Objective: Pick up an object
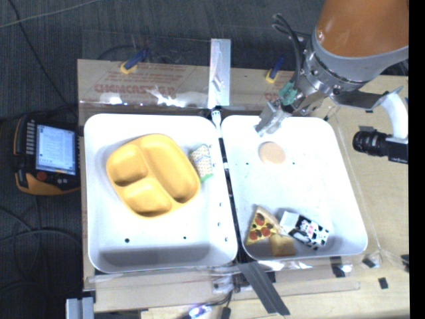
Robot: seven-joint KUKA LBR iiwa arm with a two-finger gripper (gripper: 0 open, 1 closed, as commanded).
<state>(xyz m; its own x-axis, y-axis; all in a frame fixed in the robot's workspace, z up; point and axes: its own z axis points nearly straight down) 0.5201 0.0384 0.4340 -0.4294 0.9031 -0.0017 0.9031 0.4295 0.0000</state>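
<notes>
Tool (271, 126) first: it hung over the far edge of the right bin (345, 178), under the grey arm (345, 65) with its orange band, and from my screen I could not tell how it was set. Nothing showed in its grasp.

Working from the near side, the right bin's near end held a pizza slice toy (263, 225), a tan piece (282, 246) just beside it, and a black-and-white spotted toy (310, 232) touching a small white block (288, 219). Farther back in that same bin a flat peach disc (271, 153) lay alone, just below the tool and apart from it.

Across the divider, the left bin (99, 244) carried a yellow divided tray (153, 174) lying at a slant, and a small patterned object (202, 159) rested against the tray's right edge, near the divider.

Beyond the bins, a clear plastic sheet (159, 78) covered the brown table (89, 78), with two yellow-and-blue clamps (134, 60) at its far edge. Off to the left sat a handheld pendant with a lit screen (56, 148).
</notes>
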